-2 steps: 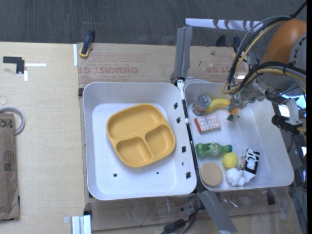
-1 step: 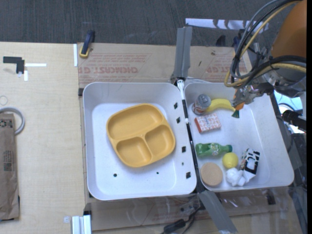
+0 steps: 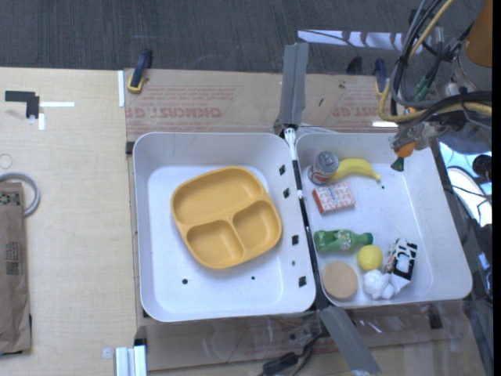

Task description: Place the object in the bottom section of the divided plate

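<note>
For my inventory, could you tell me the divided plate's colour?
Yellow-orange, plain; the divided plate shows in the camera view.

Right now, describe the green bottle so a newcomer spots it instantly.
Look in the right bin, along its left side. The green bottle lies on its side between the red-and-white box and the tan disc. It's the only green thing there.

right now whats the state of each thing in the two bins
plate: upright in the left bin, nothing in its sections
banana: lying in the right bin
can: on its side by the banana
green bottle: on its side
red box: lying flat
lemon: resting beside the bottle
round tan disc: lying flat
pincer: above the right bin's far corner
</note>
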Available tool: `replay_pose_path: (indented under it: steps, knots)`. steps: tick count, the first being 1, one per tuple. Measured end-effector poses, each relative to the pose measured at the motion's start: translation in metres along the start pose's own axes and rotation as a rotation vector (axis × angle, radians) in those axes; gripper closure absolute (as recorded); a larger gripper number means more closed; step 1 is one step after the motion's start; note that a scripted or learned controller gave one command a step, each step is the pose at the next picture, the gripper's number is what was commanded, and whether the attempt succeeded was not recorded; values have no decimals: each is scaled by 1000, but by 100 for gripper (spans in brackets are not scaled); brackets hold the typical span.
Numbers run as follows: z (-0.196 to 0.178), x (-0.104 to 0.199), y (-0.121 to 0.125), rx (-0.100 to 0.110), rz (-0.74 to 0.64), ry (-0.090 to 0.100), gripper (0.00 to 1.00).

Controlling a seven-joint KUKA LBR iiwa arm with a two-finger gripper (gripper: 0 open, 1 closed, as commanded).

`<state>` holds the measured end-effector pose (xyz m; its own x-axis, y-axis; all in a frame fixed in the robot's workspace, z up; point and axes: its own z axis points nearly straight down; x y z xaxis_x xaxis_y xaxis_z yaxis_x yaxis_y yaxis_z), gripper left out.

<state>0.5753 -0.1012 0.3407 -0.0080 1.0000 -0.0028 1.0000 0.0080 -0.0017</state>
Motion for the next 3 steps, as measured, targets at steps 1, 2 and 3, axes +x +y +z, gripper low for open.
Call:
replay_pose_path:
  steps: [1,2,3]
  knots:
    - [29,37,-7,1,-192,1,100]
    - [61,-24,11,0,-188,0,100]
    - [150,59,-6,1,-195,2,100]
